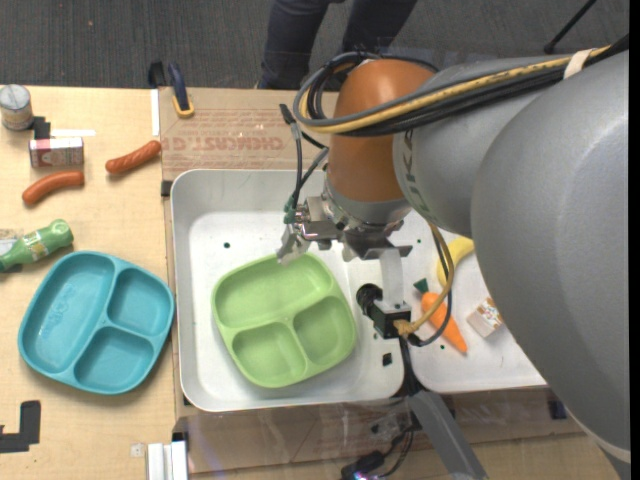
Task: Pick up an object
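I hang over the left bin [195, 218], my gripper [293, 246] down at the far rim of the green tray [285, 320] that lies inside it. Whether I am open or closed, I cannot tell; the wrist hides it. Across the bin's right wall from the tray lies a carrot [447, 328], with a banana [457, 253] beyond it. Left of the bin, on the bench [90, 198], sits a blue tray [96, 320], with two sausages [52, 185] beyond it.

Even, bright overhead light; soft shadows under the arm [520, 168] in the white bin [200, 228]. Sharp focus, slight purple glare at bottom centre.
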`<state>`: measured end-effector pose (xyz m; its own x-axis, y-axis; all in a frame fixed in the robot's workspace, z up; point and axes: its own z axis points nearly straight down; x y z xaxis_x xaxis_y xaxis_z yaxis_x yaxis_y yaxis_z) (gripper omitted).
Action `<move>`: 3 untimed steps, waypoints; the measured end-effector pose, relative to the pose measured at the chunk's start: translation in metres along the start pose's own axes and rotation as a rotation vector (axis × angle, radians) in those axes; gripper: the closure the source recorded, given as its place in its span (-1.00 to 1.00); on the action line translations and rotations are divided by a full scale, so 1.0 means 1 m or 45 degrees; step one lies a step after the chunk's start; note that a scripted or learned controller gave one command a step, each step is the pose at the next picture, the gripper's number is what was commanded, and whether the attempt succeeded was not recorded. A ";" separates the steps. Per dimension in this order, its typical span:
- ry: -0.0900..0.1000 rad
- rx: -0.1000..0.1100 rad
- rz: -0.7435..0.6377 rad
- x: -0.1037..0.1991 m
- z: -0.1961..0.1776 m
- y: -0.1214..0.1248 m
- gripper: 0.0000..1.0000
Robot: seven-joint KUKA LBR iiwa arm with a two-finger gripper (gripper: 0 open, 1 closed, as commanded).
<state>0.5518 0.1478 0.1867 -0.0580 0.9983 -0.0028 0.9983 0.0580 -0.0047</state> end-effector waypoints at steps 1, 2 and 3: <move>0.000 0.001 0.031 0.077 0.075 -0.035 -1.00; 0.000 -0.006 -0.365 0.050 -0.118 -0.043 -1.00; 0.000 0.000 -0.022 -0.001 -0.031 -0.015 -1.00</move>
<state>0.5374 0.1457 0.2178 -0.0751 0.9972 -0.0029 0.9972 0.0751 -0.0047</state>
